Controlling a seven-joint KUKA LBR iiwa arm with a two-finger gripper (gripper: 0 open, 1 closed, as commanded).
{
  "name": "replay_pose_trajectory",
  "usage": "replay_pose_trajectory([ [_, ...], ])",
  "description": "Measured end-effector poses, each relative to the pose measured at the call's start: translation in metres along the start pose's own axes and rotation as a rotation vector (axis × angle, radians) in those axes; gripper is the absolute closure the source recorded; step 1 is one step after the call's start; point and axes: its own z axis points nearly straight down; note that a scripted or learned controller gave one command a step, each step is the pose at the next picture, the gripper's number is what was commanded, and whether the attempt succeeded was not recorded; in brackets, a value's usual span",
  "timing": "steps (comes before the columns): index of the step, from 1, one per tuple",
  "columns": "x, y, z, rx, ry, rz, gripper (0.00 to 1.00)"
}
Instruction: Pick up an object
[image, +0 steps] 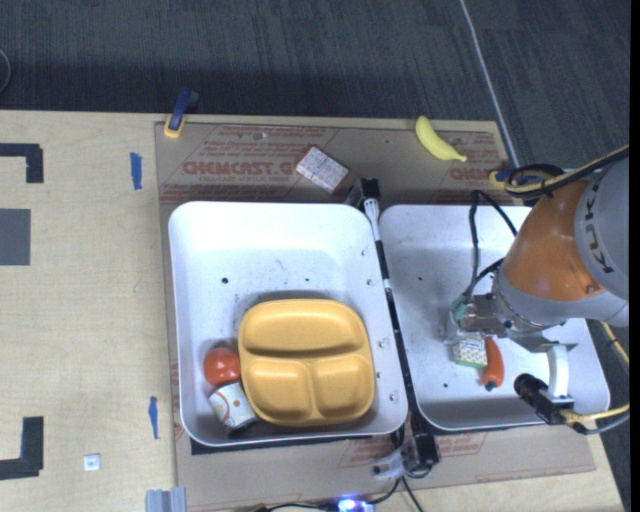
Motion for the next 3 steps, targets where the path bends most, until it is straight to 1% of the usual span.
replay_pose_trajectory([
  [1, 0.000, -0.001, 0.001, 0.002, 0.000, 0.000, 0.00],
  [2, 0.000, 0.001, -0.010, -0.003, -0.001, 0.001, 1.00],
  [3, 0.000, 0.001, -0.009, -0.001, -0.001, 0.000, 0.00],
])
